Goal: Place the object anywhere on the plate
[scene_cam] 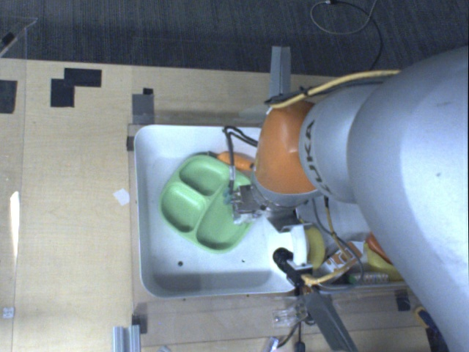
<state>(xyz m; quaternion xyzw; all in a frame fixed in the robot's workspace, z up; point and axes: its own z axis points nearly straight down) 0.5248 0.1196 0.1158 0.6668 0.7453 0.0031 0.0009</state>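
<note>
Green and three-sectioned, the plate [199, 202] lies in the white bin [150, 218] at the centre-left of the frame, and we see all three compartments bare where they show. The arm's orange band [282, 156] and grey wrist hang over the plate's right edge, with the gripper [240, 202] low at that edge. We cannot tell how it stands, since the wrist covers it from above. A sliver of orange [233, 160] peeks out just above the plate's upper right rim, beside the arm; it may be the object, though we cannot say it is held. We judge the placing not yet done: nothing rests on the plate, and the release remains.
</note>
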